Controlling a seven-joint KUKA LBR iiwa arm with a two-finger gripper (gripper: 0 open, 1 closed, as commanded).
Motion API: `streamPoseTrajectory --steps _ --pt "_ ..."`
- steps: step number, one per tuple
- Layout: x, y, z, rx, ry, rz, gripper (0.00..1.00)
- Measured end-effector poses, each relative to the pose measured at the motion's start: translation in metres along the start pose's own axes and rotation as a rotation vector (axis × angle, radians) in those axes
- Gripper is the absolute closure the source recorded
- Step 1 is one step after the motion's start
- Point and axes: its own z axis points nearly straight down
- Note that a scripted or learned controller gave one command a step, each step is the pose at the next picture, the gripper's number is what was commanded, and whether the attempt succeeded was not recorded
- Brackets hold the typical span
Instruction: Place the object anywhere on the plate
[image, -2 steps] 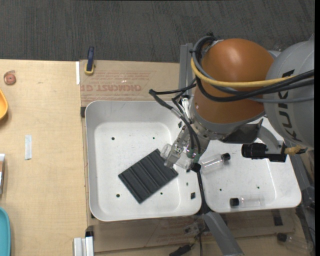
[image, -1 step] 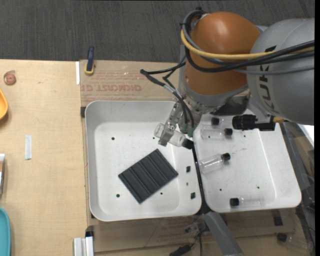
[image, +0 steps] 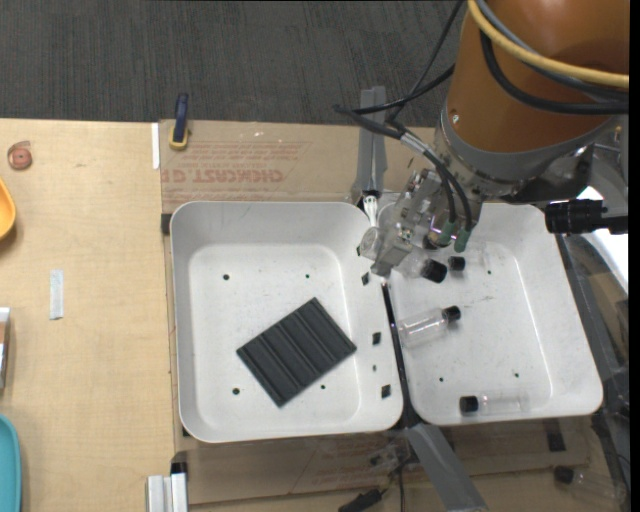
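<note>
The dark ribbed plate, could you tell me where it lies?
The dark ribbed plate lies flat in the left bin, toward its lower middle, tilted diagonally.

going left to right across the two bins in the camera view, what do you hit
left bin → dark ribbed plate → end effector → clear vial with a black cap → second clear vial near the front edge → right bin

Pale wooden worktop (image: 90, 380) carrying two shallow white bins set side by side, the left bin (image: 190, 330) and the right bin (image: 560, 330), their inner rims touching. A sheet of brown cardboard (image: 250, 160) lies under their far edges.
</note>
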Motion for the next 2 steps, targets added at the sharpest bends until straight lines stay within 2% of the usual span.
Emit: streamPoseTrajectory --steps 1,2 --pt "0.044 0.031 0.103 0.0 0.002 -0.076 1.0" --pt "0.005 0.04 0.119 0.0 0.001 -0.225 1.0"
